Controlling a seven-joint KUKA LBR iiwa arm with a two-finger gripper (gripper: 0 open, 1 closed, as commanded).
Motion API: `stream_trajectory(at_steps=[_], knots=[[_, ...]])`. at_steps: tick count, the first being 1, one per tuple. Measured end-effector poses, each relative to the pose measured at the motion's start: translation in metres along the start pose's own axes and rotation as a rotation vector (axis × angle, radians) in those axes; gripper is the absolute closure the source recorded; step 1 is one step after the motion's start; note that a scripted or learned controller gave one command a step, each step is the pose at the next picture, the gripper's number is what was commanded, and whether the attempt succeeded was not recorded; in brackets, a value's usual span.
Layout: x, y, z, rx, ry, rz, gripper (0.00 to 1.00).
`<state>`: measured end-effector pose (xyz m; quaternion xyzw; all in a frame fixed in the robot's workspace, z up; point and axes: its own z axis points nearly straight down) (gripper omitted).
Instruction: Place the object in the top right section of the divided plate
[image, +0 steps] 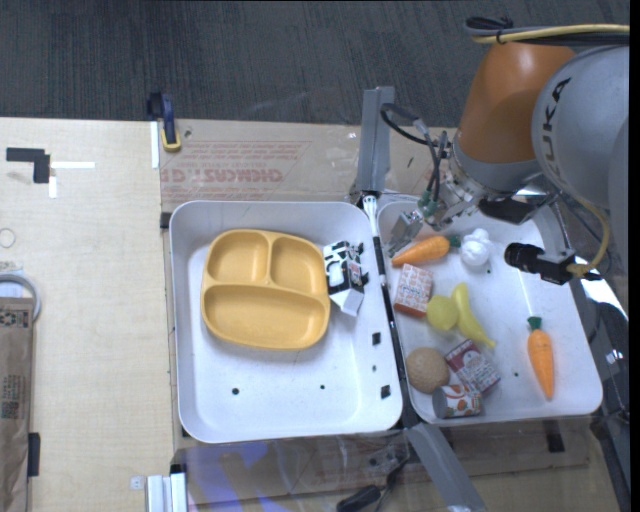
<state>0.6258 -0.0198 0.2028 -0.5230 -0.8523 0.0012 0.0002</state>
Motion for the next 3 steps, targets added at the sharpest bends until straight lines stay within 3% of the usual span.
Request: stream_trajectory(at_steps=[1, 2, 3], knots=[[-0.035, -0.019, 0.013, 0.000, 0.000, -0.159, 0.00], [-0.035, -0.019, 0.013, 0.000, 0.000, -0.159, 0.00], [0.049, -0.061, 0.013, -0.001, 0.001, -0.236, 0.00]])
